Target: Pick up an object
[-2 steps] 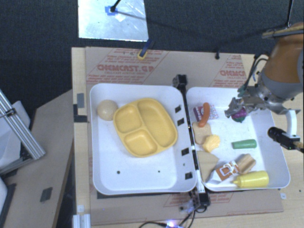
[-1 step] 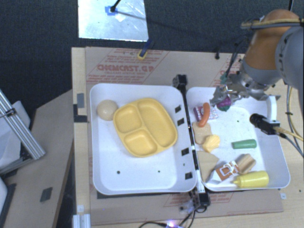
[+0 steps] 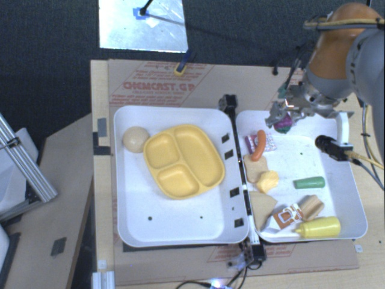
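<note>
The grey arm's gripper [image 3: 283, 114] hovers over the far left corner of the right white bin [image 3: 349, 179], its fingers closed on a small purple-and-green object [image 3: 283, 124] lifted above the bin floor. Below lie an orange sausage-shaped toy [image 3: 258, 144], a green cylinder [image 3: 308, 183] and a yellow squeeze bottle [image 3: 317, 226]. The left white bin [image 3: 129, 215] holds a yellow three-compartment plastic tray [image 3: 180, 160] and a beige ball [image 3: 136, 138].

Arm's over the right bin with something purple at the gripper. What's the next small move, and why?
Probably a short straight lift. The gripper sits above the right bin's far edge with a small purple object at its tip; whether it is gripped is unclear, and a lift would show.
</note>
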You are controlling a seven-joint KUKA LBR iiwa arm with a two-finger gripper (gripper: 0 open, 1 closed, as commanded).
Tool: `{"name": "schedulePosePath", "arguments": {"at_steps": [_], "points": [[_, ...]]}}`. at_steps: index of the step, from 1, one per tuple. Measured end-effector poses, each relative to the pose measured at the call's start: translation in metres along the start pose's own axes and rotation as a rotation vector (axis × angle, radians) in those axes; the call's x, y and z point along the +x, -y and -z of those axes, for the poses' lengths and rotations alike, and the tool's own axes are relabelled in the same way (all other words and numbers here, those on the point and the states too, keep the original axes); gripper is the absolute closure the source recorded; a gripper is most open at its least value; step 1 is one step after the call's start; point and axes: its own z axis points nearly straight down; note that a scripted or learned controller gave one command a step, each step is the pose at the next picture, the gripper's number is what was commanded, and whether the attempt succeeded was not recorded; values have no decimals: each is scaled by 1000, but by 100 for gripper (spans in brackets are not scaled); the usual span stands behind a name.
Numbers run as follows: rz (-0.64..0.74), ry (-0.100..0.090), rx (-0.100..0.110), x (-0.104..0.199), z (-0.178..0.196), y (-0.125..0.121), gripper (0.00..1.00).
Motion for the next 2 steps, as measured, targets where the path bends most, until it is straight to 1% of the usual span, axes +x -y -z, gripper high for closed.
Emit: {"name": "schedulePosePath", "arguments": {"at_steps": [1, 2], "points": [[0, 0, 4, 14, -1, 9, 100], [-4, 0, 0, 5, 16, 8, 100]]}}
